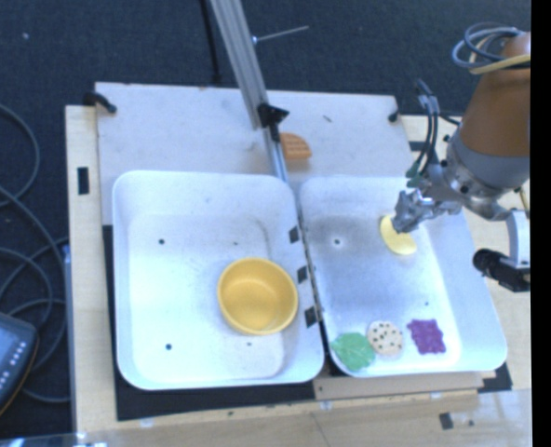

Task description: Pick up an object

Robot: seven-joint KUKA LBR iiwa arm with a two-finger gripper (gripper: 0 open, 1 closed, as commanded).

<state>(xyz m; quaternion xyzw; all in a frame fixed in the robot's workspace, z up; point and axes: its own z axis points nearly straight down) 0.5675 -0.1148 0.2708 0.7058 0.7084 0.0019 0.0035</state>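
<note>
Apparently the pick is only beginning: the gripper [408, 214] sits low over the pale yellow disc [399, 237] in the right bin [462, 277], at about two o'clock from the yellow bowl [257, 294]. Whether its fingers are spread or closed I cannot tell; lifting remains.

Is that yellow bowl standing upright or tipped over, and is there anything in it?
Upright and empty. The bowl sits in the left bin with its round mouth facing up, and its yellow inside shows bare.
</note>
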